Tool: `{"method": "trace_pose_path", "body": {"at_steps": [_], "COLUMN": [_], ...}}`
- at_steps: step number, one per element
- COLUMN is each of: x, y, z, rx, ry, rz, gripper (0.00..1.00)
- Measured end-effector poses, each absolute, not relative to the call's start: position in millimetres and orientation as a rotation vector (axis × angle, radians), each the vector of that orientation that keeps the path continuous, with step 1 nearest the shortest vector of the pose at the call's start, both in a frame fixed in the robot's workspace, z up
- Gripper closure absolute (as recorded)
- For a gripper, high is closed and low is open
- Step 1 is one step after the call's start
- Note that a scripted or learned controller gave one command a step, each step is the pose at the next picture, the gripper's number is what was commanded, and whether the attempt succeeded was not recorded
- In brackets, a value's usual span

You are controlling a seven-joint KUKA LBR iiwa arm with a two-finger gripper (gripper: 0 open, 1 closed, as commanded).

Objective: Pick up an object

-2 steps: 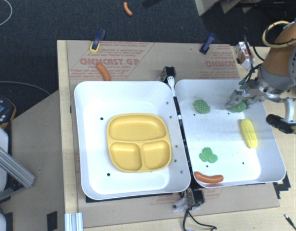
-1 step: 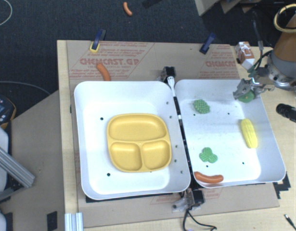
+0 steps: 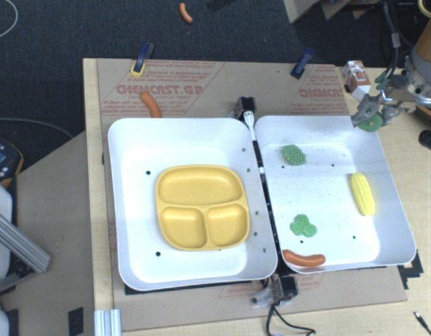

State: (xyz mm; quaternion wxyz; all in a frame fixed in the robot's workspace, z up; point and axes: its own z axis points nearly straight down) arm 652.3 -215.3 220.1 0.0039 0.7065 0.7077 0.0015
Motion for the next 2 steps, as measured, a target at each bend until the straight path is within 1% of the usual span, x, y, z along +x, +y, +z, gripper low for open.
{"method": "trace_pose_path", "body": {"at_steps": [1, 2], "x": [653.1, 637.7], "y": [-215, -165], "z": [226, 237], "rx": [2.217, 2.218], "ry": [2.22, 2.228], "rz": [0.002, 0.001], "gripper": [1.0, 1.0]}}
